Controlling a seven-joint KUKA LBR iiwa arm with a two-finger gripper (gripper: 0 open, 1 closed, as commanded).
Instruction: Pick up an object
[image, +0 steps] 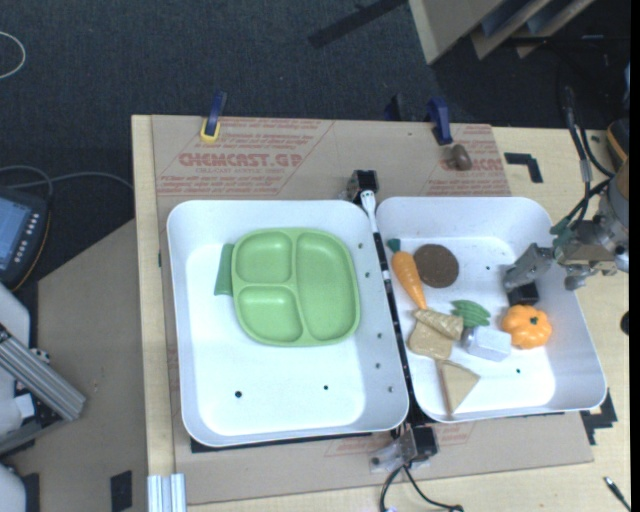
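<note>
Small orange pumpkin (527, 326), seemingly upright, right bin (575, 390)

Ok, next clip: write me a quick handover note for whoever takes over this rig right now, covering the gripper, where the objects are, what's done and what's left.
Gripper: low over the right bin's right side, just above the orange pumpkin; nothing visibly held.
Right bin contents: carrot at left, brown disc beside it, green leafy piece mid-bin, tan pieces and a pale wedge toward the front, a small clear item next to the pumpkin.
Left bin: green divided plate.
Done: nothing picked yet.
Left: grasp and lift one object; the pumpkin looks closest.
</note>
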